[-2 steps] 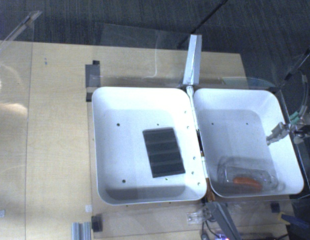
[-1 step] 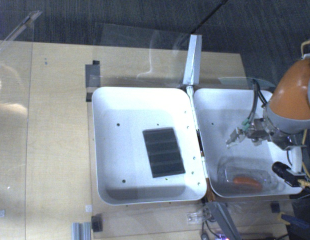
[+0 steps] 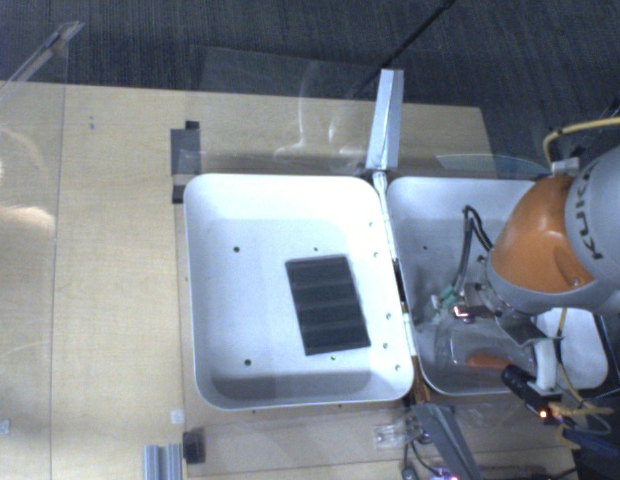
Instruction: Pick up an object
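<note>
Dark ribbed slab (image 3: 328, 305) is lying flat in the left bin (image 3: 215, 268), a bit right of the middle, slightly skewed, nothing touching it. Moving right, the right bin (image 3: 420, 218) has the arm (image 3: 545, 243) hanging over it, with the gripper (image 3: 468, 313) low near the left wall. We can't tell if it's spread or closed. Just nearer than that there's a small orange thing (image 3: 485, 361), too blurry for us to name
</note>
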Controlling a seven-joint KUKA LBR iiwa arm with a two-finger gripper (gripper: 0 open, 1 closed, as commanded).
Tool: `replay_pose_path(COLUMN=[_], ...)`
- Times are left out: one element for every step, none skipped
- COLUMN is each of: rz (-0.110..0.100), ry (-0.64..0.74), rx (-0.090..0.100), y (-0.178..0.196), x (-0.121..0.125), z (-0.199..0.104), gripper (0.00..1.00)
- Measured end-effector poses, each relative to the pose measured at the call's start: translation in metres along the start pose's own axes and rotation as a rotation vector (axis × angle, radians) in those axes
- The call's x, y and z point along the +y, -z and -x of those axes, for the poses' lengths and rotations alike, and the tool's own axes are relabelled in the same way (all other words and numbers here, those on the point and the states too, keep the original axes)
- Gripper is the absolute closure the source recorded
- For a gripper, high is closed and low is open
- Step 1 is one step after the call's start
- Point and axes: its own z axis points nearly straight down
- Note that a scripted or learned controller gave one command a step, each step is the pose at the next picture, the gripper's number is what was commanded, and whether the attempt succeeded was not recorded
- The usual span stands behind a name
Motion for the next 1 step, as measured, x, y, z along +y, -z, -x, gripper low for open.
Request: replay_pose_path(rz=[0.009], ry=[0.000], rx=[-0.001], y=[0.0121], x=[0.0036], z=[-0.0003], gripper=[1.00])
